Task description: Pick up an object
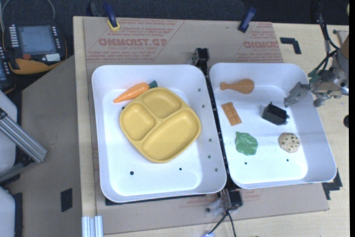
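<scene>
Gripper sits at the 3 o'clock rim of the right bin, coming in from the side. One grey finger is visible, pointing toward 8 o'clock, with nothing between the fingers that I can see; can't tell whether they're spread or closed, too small and half cropped. Nearest candidate is the black block, just beside the fingertip at its 8 o'clock, not touching. Further out: cookie at the block's 5 o'clock, green leaf piece toward 7, orange cracker at 9, drumstick at 10, all well apart from each other. Left bin holds a yellow divided plate with a carrot touching its 11 o'clock edge. My read: the grasp hasn't started and the block is the cheap target. To do it well, centre over the block, turn the wrist so the fingers close across its short side, come straight down, and stay off the bin wall at 3 o'clock.
</scene>
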